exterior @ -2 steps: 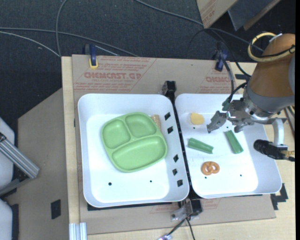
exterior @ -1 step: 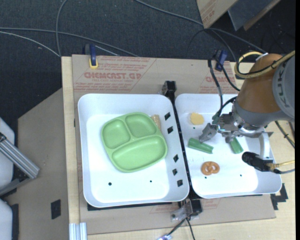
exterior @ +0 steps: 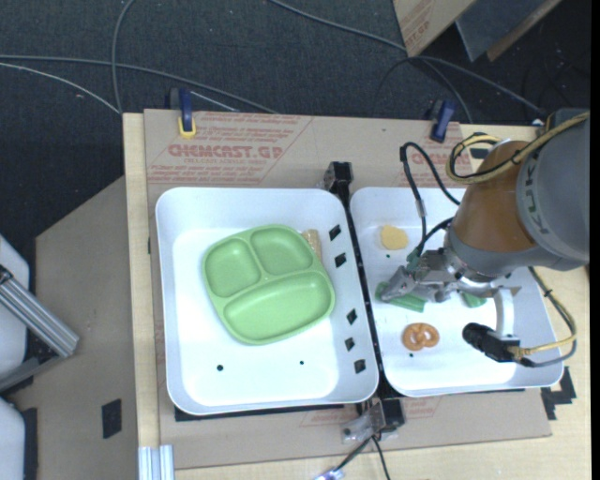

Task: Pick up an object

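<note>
grey KUKA arm (exterior: 562,187) with rounded casing, dark lettering on the shell, orange band (exterior: 492,211) above the wrist, black and yellow cables (exterior: 441,173) looped alongside, metal two-finger gripper (exterior: 403,286), black connector on a wire

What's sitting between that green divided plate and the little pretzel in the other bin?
In the camera view, between the green divided plate and the pretzel run the two bins' adjoining white rims, held by a row of small black clips.

Dark carpet floor (exterior: 281,66), cables (exterior: 122,56) trailing; cardboard box (exterior: 427,19) at top.
</note>
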### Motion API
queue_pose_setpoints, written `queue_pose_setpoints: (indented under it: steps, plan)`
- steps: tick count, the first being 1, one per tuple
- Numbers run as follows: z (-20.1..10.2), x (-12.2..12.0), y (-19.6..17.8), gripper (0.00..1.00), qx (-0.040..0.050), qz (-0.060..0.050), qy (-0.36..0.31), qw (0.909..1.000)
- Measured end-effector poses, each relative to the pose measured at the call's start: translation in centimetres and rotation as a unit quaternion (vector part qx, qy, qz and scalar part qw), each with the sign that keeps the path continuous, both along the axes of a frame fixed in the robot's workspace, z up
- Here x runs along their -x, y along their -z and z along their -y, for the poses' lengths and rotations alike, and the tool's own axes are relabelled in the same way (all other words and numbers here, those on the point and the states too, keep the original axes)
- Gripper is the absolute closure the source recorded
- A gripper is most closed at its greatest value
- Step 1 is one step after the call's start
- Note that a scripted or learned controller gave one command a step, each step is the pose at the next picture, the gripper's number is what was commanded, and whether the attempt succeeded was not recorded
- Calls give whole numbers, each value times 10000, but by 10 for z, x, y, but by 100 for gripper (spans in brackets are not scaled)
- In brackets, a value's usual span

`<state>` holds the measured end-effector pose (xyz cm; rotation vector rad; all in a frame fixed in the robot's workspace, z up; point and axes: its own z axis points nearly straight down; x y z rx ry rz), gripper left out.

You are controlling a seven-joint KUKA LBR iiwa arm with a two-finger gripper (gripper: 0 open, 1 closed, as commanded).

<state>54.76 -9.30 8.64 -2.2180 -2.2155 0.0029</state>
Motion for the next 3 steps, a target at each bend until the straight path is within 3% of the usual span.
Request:
queue_pose_setpoints:
  steps: [1, 3]
  plan:
    - [0, -3, -15, 100, 4, 45, 1, 10000]
    - [3, -10, -139, 100, 22, 67, -13, 10000]
